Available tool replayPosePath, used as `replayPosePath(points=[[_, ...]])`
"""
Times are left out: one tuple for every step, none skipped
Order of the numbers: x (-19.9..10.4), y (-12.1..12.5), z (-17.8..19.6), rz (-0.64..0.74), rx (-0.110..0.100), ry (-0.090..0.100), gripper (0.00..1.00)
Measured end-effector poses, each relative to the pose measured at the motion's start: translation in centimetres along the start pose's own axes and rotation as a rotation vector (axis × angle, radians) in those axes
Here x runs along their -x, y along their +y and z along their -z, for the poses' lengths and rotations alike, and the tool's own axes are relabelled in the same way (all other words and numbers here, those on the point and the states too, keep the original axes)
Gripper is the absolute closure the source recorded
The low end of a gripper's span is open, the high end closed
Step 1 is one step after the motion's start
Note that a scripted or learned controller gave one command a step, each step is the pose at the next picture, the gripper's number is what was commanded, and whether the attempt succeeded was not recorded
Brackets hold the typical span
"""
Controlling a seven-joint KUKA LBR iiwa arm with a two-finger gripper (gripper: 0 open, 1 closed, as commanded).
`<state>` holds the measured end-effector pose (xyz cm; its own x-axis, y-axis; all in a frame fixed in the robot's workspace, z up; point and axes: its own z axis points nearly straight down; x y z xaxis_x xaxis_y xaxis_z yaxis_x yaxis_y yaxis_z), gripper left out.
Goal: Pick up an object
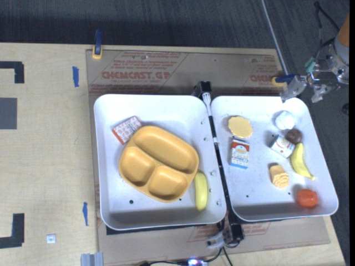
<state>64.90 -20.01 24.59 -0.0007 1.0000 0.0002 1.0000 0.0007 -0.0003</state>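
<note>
Broadly: wooden bench [44, 165], two white bins. Left bin [105, 148] has a yellow divided tray [158, 162]. Right bin [321, 204] has the small pickables. Gripper [313, 87] hovers past that bin's far right corner, nothing between its fingers; their spread unreadable. Nearest object, a white cup [284, 118], lies just left and nearer the camera; the banana [300, 160] runs lengthwise beyond it.
</note>
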Motion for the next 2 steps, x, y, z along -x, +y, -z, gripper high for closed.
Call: replayPosePath(points=[[2.0,-1.3,-13.6,0.002,-0.003,0.007,0.00],[0.6,-4.6,-15.9,0.001,0.004,0.001,0.00]])
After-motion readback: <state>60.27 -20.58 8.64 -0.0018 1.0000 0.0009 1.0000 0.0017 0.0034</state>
